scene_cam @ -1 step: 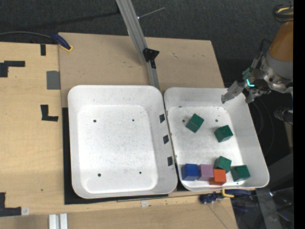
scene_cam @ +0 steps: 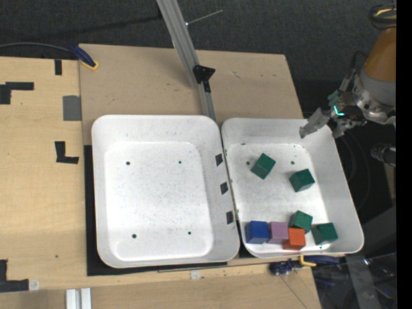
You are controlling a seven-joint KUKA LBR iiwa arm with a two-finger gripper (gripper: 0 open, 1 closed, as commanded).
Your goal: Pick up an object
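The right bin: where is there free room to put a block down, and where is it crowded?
In the right bin, bare floor lies between the two upper green blocks and the bottom row. Crowded: the lower edge, where the blue block, purple block, orange block and two green ones cluster.

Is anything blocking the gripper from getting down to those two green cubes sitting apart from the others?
Nothing visible does. The gripper hovers over the right bin's far corner, and bare bin floor separates it from both green cubes.
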